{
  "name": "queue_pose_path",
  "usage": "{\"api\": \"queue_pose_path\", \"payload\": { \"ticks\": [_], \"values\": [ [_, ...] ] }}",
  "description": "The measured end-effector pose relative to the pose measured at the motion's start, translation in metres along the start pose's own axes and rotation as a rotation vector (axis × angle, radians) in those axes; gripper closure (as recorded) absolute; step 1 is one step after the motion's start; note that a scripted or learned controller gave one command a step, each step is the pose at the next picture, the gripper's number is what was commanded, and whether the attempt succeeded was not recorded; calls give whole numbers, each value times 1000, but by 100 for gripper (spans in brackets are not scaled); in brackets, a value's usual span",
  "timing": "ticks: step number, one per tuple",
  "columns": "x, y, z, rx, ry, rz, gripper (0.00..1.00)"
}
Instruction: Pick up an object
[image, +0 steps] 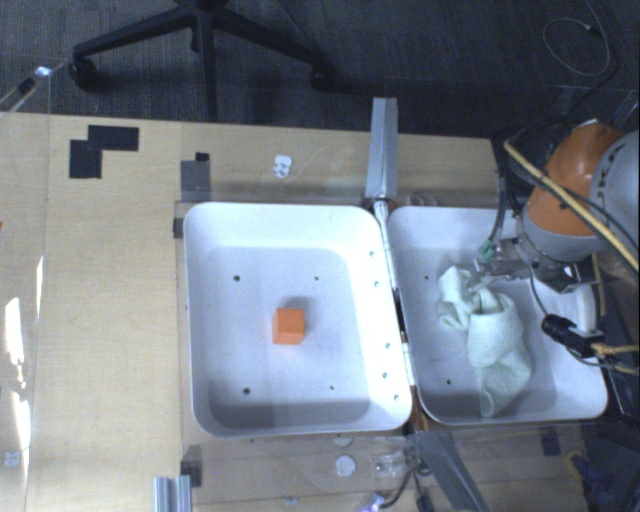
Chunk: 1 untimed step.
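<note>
Since the arm comes in from the right, its gripper sits low over the right bin, at the crumpled white cloth; can't tell whether it's grasping, prob. lining up. Orange cube lies alone mid left bin, well apart.

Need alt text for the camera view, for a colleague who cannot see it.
The gripper is low over a crumpled white cloth in the right bin. An orange cube sits alone near the middle of the left bin.

lab | wooden bench | two white bins | office-chair base
</note>
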<state>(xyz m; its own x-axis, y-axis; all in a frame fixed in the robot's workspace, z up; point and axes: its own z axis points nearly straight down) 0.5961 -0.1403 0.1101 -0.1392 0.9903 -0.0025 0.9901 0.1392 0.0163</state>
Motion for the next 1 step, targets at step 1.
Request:
{"api": "queue_pose_path", "payload": {
  "ticks": [1],
  "values": [
    [63,40,-93,11,1,199,100]
  ]
}}
